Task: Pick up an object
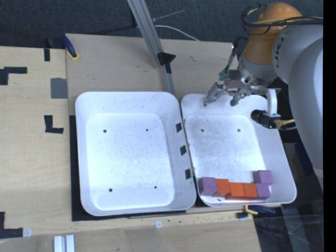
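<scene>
Item one, my gripper (222,96): it hangs over the far rim of the right bin (278,156), at the bin's back edge, well apart from the blocks at the near end. Its two fingers (211,97) are spread apart, a plain gap between them, and nothing sits in that gap. They touch no block; whether the tips touch the bin rim I cannot tell.

Item two, my arm (294,51): grey, with the orange band (265,33) above the wrist, reaching in above the right bin's far right corner.

Item three, the blocks, all in the right bin along its near wall, in a row:
- purple block (208,185), at the left end of the row, near the bin's near left corner.
- orange blocks (237,189), just beside the purple block, running rightward in the middle of the row, touching one another.
- second purple block (262,182), at the right end of the row, near the bin's near right corner, standing taller than its neighbours; it may be two stacked, I cannot tell.

Item four, left bin (84,140): white, touching the right bin along its left side.

Item five, metal rail (147,30): slanting, beyond the right bin's far left corner.
</scene>
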Robot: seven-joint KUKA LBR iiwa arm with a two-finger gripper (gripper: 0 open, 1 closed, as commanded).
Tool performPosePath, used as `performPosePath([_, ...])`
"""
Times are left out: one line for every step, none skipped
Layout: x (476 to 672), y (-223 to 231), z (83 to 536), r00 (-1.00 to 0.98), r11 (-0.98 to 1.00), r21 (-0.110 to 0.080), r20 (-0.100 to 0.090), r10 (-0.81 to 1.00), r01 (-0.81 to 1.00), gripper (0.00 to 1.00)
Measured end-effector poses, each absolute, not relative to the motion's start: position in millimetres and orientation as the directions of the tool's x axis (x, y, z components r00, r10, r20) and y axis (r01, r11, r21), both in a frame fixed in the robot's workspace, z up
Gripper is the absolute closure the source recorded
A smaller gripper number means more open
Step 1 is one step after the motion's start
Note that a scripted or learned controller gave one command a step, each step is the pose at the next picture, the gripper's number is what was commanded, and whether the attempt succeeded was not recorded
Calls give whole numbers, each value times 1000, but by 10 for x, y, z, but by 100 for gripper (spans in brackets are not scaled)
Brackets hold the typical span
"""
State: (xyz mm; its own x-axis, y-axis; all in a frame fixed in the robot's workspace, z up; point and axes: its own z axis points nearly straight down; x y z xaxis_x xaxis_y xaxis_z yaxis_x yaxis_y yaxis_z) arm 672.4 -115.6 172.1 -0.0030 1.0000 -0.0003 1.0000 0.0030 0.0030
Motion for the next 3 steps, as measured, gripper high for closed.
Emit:
performPosePath([6342,-1204,1476,1,-1,-6,-1,1000,1000,0])
performPosePath([6689,-1836,2067,2,-2,7,-5,1000,1000,0])
performPosePath([6478,-1663,1779,0,0,-4,0,1000,1000,0])
